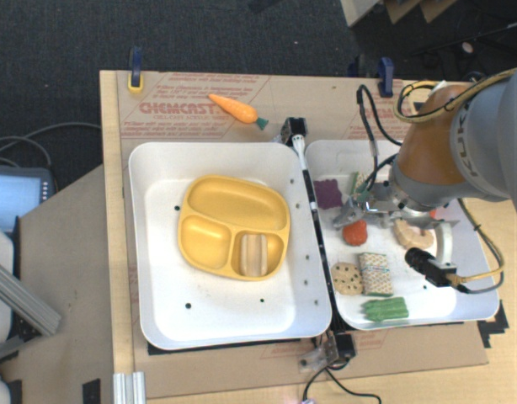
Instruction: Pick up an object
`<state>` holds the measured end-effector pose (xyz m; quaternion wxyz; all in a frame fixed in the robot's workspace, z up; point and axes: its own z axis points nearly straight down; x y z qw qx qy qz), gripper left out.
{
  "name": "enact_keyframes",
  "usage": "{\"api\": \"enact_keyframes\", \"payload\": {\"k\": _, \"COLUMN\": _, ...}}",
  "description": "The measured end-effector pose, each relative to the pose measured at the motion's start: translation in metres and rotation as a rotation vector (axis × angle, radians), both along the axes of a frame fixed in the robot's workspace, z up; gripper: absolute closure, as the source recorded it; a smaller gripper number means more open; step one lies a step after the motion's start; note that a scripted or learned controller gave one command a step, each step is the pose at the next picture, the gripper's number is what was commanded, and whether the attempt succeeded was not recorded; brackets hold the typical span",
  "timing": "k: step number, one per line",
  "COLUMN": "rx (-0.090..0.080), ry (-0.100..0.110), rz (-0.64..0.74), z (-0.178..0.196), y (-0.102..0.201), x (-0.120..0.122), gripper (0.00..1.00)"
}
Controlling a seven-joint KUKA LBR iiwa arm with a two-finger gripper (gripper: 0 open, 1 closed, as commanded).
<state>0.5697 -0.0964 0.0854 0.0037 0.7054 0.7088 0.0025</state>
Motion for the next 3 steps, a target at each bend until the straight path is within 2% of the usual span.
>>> {"api": "enact_keyframes", "payload": {"k": 1, "rx": 0.000, "ry": 0.005, "rz": -0.005, "z": 0.010, "y": -0.001, "x": -0.004, "gripper": 1.00}}
{"api": "enact_keyframes", "payload": {"k": 2, "rx": 0.001, "ry": 0.006, "rz": -0.006, "z": 0.009, "y": -0.001, "x": -0.004, "gripper": 0.00}}
{"api": "enact_keyframes", "payload": {"k": 3, "rx": 0.000, "ry": 0.005, "rz": -0.003, "z": -0.001, "y": 0.001, "x": 0.036, "gripper": 0.00}}
